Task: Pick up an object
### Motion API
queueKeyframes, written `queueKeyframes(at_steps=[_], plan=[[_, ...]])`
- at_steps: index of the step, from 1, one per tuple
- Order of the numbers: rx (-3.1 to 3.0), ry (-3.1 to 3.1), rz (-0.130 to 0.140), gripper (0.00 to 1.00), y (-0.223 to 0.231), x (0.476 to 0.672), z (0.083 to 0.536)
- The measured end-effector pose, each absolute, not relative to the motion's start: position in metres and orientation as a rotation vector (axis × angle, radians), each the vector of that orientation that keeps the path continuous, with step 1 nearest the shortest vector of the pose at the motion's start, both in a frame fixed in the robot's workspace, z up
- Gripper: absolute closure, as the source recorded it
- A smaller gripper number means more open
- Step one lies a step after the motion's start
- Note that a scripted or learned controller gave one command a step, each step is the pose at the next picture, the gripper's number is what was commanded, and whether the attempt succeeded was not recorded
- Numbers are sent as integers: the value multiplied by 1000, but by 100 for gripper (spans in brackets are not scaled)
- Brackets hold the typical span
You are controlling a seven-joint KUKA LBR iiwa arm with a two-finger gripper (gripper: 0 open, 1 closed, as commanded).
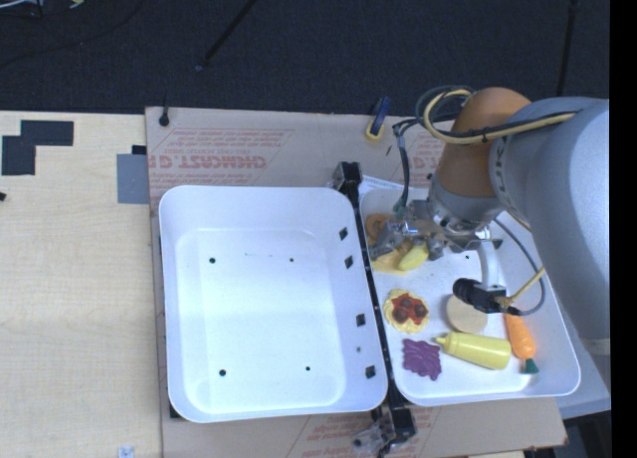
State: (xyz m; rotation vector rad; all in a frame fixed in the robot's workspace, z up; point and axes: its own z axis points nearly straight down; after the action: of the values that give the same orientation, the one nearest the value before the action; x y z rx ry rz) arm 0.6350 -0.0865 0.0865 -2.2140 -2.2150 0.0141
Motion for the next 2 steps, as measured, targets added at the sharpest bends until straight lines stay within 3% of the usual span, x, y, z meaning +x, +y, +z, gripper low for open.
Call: queueKeyframes(at_steps=[1, 2], plan=[[-2213, -2207, 21, 100, -88, 632, 95], [-2217, -2231, -10, 100, -32, 646, 194]])
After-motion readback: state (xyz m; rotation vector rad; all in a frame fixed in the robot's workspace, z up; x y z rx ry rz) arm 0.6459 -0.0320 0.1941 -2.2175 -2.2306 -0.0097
